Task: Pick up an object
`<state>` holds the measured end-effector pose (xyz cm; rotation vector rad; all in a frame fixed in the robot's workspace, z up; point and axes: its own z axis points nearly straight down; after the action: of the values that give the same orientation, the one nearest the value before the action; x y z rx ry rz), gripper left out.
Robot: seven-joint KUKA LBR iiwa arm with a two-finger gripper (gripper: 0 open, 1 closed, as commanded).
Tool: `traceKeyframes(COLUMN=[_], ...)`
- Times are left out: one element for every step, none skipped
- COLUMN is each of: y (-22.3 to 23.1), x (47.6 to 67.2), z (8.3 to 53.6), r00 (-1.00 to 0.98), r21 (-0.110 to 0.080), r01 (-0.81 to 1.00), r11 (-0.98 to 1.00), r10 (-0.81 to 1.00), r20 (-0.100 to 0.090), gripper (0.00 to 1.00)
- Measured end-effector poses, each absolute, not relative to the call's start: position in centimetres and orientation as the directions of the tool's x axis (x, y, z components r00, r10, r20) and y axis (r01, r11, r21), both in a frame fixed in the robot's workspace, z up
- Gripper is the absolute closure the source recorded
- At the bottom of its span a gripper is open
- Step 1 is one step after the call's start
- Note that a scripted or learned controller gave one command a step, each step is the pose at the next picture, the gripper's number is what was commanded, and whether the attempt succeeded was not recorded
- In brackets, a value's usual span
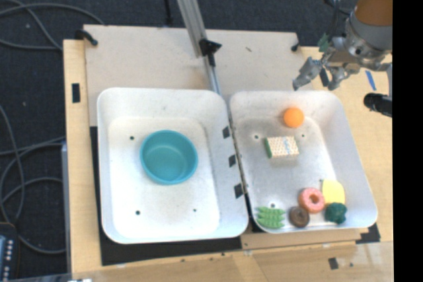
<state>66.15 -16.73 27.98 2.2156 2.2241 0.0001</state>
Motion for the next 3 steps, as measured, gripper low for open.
traceKeyframes(y=[-16.8,-16.2,-16.6], x=[66.1,66.4,66.1], z=[28.0,22.1,15.8], r00=[-0.004,-0.004,0.0], r21=[0.001,-0.004,-0.006], r01=[1.0,1.0,1.0], r11=[0.004,0.004,0.0], r10=[1.0,1.0,1.0], r20=[-0.003,-0.003,-0.003], gripper=[0.0,0.0,0.0])
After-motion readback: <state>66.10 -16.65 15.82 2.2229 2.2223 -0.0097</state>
